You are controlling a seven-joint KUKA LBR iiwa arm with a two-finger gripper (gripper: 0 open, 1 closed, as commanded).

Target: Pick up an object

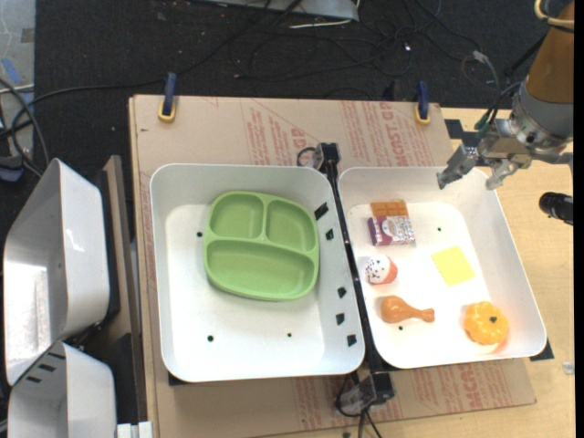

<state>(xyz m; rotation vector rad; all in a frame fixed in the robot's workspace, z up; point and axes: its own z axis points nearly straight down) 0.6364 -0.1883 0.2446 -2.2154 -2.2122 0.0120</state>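
The right bin [511, 245] holds a purple and orange snack box [391, 225], a yellow square sponge [453, 265], a small white ball with red marks [378, 269], an orange toy drumstick [406, 311] and an orange pumpkin toy [484, 323]. My gripper [475, 168] hangs above the bin's far right corner, open, with nothing between its fingers. It stands well apart from every object, up and to the right of the snack box.
The left bin [173, 272] carries a green divided plate [262, 245]. A black divider with clips [339, 245] runs between the bins. Two white tubs [50, 263] stand off the bench at the left. Clamps and cables lie along the bench's far edge.
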